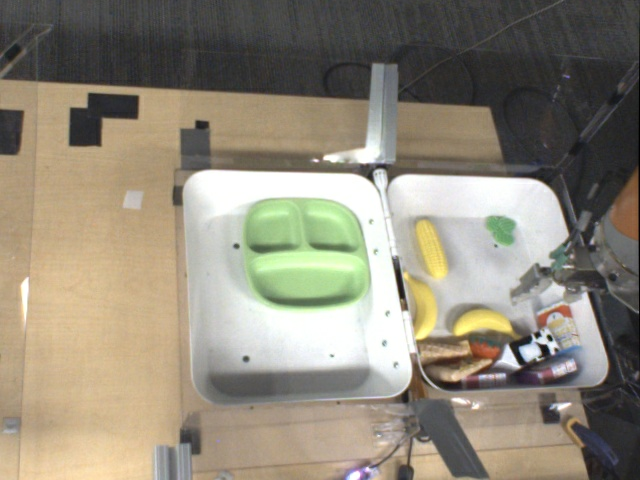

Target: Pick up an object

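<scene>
The right bin (470, 190) holds several toy foods. A yellow corn cob (431, 248) lies upright in the picture near the bin's left wall, and a small green piece (501, 229) sits farther right. A yellow banana (424, 308) lies below the corn, with a second yellow fruit (483, 321) beside it. Along the front wall lie a brown bread-like item (452, 356), a red piece (487, 346), a black-and-white item (535, 348), a purple bottle (545, 372) and a white-and-red packet (558, 322). My gripper (545, 276) hangs over the right side of this bin, above the packet, with nothing seen in it.
A green divided plate (305, 251) lies in the left bin (215, 298). A metal post (383, 108) rises behind the wall between the bins. The arm comes in over the right bin's right rim.
</scene>
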You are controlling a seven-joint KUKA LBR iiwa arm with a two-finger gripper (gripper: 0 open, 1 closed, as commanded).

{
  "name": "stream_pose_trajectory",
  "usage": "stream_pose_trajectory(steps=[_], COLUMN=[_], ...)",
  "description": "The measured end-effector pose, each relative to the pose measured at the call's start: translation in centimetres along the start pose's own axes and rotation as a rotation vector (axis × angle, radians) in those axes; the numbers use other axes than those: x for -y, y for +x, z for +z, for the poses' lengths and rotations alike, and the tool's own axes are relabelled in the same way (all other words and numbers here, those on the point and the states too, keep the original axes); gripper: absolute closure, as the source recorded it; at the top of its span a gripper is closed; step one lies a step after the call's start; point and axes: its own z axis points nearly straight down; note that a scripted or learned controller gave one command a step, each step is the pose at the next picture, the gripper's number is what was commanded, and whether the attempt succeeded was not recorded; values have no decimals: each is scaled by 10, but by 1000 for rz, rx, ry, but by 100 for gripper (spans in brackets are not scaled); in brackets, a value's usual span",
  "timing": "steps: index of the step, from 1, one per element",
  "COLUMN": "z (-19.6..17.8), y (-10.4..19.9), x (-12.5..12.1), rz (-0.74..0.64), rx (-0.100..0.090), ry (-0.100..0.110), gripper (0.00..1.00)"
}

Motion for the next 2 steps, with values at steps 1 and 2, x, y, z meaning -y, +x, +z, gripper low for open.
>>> stream_pose_trajectory(steps=[1,2], z=[83,103], y=[41,69], x=[-69,-133], rz=[-235,-349], rx=[0,2], ry=[-2,-12], gripper=[0,0])
